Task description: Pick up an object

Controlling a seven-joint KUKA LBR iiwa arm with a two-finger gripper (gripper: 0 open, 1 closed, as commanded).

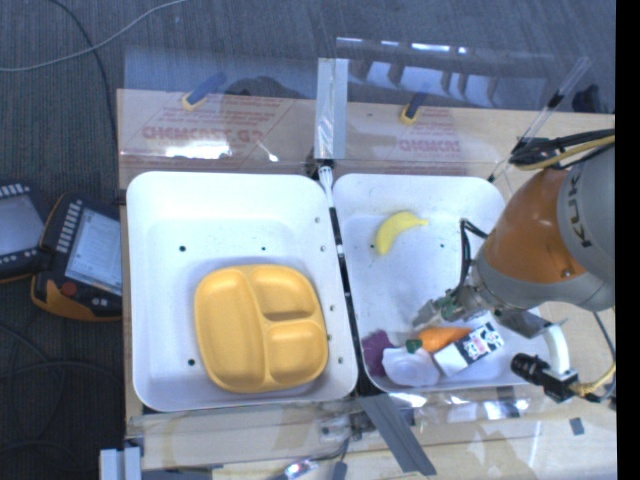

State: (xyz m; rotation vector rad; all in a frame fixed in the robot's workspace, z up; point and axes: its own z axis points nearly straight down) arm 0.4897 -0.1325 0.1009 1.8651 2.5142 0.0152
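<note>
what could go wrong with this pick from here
The hand sits low over a crowded pile in the right bin's near corner: a carrot, a black and white box, white and purple items touching. It may grab two things, or shove them against the wall. The banana lies apart, an easier target.

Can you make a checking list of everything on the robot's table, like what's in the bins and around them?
Surface: two white bins side by side, left bin and right bin.
Job's things: yellow banana, orange carrot, purple piece, white cloth and a black-and-white box in the right bin.
Clutter: yellow divided tray in the left bin.
Gripper: gripper low over the carrot pile; finger state unclear.
Cables: black cable on the floor.
Surroundings: handheld controller left of the bench.
</note>
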